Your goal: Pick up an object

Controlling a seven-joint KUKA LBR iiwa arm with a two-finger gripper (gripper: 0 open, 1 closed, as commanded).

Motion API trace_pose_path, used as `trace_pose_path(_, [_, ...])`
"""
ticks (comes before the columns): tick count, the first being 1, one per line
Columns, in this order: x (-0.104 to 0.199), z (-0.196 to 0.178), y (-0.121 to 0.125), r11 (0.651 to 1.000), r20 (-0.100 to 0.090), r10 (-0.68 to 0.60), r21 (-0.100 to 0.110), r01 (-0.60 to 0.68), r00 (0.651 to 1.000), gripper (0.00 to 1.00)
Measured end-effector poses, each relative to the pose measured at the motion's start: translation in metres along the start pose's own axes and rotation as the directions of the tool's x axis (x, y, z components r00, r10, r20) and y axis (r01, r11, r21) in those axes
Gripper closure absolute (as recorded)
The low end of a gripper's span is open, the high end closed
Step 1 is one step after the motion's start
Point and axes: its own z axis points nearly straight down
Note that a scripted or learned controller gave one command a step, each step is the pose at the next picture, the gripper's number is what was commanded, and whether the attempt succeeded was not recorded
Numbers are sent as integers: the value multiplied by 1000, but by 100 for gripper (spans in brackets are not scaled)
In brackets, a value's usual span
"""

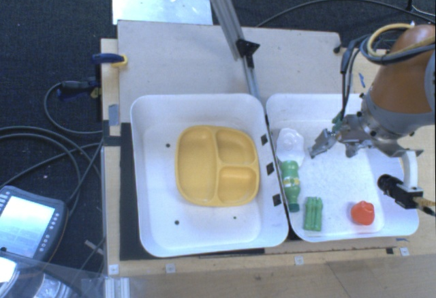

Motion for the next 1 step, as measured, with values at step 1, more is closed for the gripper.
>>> trace_pose_path(1, [1,63,-3,1000,-1,0,2,0,1000,0])
